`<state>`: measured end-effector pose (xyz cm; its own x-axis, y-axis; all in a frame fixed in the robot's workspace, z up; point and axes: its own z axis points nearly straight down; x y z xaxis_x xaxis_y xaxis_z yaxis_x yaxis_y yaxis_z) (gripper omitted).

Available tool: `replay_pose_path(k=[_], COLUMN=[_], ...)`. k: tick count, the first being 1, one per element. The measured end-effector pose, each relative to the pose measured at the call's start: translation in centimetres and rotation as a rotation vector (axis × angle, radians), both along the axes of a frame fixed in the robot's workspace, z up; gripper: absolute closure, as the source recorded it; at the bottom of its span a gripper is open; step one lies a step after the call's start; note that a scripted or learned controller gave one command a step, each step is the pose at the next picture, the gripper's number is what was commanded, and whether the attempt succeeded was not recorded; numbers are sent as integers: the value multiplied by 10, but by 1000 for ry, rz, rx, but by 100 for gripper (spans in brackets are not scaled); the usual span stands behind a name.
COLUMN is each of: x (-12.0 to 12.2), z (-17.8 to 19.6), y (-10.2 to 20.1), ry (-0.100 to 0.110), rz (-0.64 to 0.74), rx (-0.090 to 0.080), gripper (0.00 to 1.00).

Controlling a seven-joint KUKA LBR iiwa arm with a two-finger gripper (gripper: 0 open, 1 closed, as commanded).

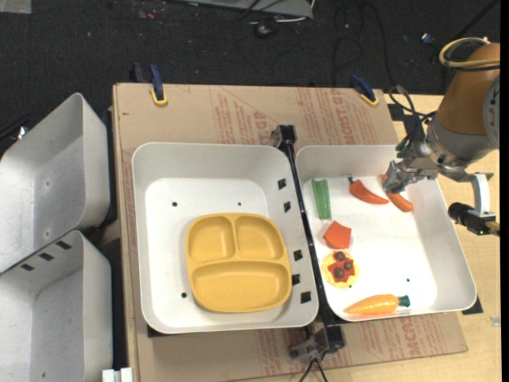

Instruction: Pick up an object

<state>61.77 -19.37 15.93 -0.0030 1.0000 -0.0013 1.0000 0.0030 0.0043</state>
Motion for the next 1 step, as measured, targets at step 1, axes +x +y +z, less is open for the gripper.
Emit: replay_pose_path(k=[1], x=[3], z=[43], y=[-2], ry=[-1], rz=[0], rx=[0], gripper=[100])
